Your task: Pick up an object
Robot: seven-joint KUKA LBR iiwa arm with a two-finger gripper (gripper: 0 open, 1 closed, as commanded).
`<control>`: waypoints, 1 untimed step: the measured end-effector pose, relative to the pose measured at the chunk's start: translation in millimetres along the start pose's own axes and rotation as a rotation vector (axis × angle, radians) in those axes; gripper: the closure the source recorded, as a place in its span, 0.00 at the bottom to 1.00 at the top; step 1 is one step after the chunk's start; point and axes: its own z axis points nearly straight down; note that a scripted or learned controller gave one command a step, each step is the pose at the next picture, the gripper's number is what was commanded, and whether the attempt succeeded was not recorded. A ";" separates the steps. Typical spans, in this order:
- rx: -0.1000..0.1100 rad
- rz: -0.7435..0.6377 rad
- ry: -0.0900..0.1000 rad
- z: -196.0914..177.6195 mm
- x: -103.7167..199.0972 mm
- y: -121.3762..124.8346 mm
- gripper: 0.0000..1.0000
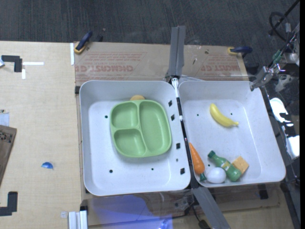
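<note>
Banana (223, 116) in right bin (257, 128), well apart from hand (267, 75); hand's spread unclear.

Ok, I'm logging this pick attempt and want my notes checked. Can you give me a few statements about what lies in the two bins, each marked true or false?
1. The green divided plate lies in the left bin. True.
2. The banana lies on the green plate. False: it lies in the right bin, on the bin floor.
3. The carrot lies along the right bin's left wall. True.
4. The white egg sits alone in the left bin. False: it is in the right bin, beside the green bottle.
5. The bottle lies close to a tan block. True.
</note>
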 end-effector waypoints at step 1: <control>-0.001 -0.047 0.000 106.1 37.1 46.6 0.00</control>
